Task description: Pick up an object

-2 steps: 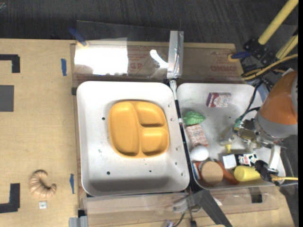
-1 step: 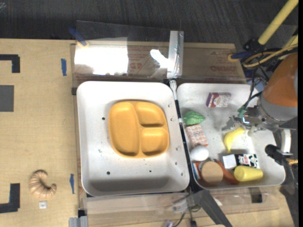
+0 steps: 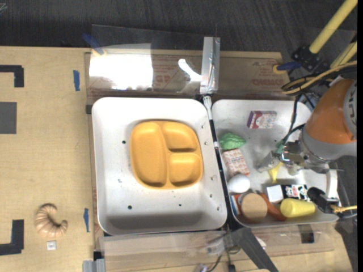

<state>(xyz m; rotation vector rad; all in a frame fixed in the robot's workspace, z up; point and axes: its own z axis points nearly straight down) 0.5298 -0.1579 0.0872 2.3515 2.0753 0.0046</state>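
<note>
The right bin (image 3: pixel 227 111) holds several small objects. Among them are a white and maroon packet (image 3: pixel 261 119), a green item (image 3: pixel 231 141), a pink-printed packet (image 3: pixel 235 162) and a white egg (image 3: pixel 239 184). A brown round piece (image 3: pixel 253 205), a white cube (image 3: pixel 274 192), a black and white box (image 3: pixel 295 192) and a yellow lemon-like piece (image 3: pixel 296 208) lie along its near side. My gripper (image 3: pixel 278 158) is low over the middle of this bin, just above a small yellow piece (image 3: pixel 273 173). The arm's grey wrist and orange band (image 3: pixel 332 120) hide the bin's right side.
The left bin (image 3: pixel 108 152) holds a yellow divided plate (image 3: pixel 166 153). A croissant-shaped toy (image 3: pixel 50 220) lies on the cardboard bench at the far left, outside both bins. Yellow cables and a pole (image 3: pixel 334 21) run at the upper right.
</note>
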